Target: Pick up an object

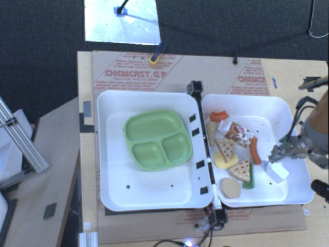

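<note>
the task names no one object, so the candidates are the toy foods heaped in the right bin (295, 181). nearest the gripper (276, 156) lies a small white block (276, 172), tilted, on the bin floor just below and beside the fingertips; the view does not show it between the fingers. the fingers themselves are too small and dark to read, so whether the claw is released or clenched cannot be told. it hangs over the right part of the right bin, at the end of the grey arm (314, 138) that comes in from the right edge.

just left of the gripper is an orange-red sausage (255, 150), slanted. further left sit a red-and-white packet (238, 133), a red piece (218, 116) near the bin's upper left, and a pizza-like wedge (225, 148) touching a yellow piece (224, 161). a second wedge (242, 170) rests against a green piece (249, 181), and a round tan disc (231, 188) lies near the bin's lower left corner.

the left bin (110, 189) holds a green divided plate (158, 139) with three compartments, lying flat and slightly turned. both bins sit side by side on a brown printed board (136, 71), with a black clip strip (201, 148) running between them.
</note>
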`<control>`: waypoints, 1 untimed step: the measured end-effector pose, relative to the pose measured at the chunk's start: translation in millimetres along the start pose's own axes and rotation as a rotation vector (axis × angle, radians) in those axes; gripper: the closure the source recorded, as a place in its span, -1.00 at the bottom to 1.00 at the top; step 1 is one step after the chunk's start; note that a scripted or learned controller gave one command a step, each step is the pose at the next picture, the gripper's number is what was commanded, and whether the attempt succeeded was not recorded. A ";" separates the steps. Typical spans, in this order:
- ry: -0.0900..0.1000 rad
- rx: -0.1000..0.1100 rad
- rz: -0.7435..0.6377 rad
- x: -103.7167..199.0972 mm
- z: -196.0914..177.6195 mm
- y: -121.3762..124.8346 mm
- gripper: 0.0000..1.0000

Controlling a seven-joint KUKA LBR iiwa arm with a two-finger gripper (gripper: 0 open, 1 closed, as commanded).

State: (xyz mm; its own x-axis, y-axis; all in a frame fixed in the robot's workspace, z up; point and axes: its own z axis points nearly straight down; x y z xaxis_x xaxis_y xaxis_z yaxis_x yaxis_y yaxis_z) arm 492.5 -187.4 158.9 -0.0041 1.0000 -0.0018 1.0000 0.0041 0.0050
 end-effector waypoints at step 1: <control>-0.001 -0.003 -0.001 4.3 -62.3 6.8 1.00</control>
State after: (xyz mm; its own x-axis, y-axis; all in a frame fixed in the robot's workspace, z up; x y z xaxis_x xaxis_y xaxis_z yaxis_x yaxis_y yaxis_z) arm 498.9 -183.0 221.2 -0.0054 1.0000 -0.0029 1.0000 0.0054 0.0084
